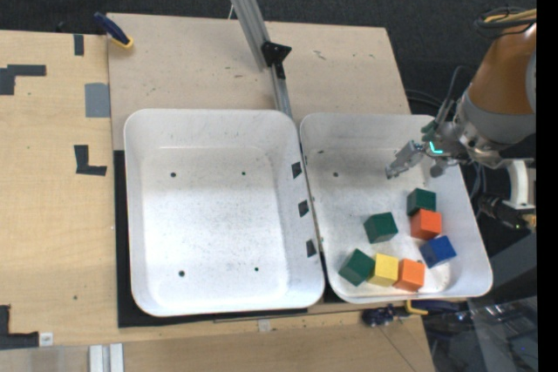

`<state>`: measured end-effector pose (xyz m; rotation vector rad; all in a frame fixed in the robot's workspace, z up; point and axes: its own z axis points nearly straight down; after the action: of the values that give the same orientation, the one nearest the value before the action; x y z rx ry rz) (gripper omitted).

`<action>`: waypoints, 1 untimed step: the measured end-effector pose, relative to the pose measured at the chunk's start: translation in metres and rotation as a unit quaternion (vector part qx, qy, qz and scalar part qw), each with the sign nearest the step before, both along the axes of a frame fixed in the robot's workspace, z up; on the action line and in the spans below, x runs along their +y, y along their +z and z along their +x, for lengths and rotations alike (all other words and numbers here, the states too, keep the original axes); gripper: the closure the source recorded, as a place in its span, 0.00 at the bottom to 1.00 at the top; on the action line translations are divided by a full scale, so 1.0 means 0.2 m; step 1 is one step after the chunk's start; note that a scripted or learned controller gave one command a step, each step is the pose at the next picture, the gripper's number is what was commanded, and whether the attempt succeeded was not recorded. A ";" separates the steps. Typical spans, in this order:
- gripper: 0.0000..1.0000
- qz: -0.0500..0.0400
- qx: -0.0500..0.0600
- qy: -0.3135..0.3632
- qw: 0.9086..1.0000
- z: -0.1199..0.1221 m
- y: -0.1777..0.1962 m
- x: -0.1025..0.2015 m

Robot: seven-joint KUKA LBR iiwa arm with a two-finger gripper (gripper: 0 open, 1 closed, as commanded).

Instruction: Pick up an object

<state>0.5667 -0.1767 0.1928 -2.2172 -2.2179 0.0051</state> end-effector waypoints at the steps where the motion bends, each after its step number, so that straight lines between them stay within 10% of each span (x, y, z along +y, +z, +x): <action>1: 0.00 -0.001 -0.002 0.001 1.000 0.01 0.01 0.00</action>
<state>0.5679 -0.1767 0.1957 -2.2184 -2.2229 0.0016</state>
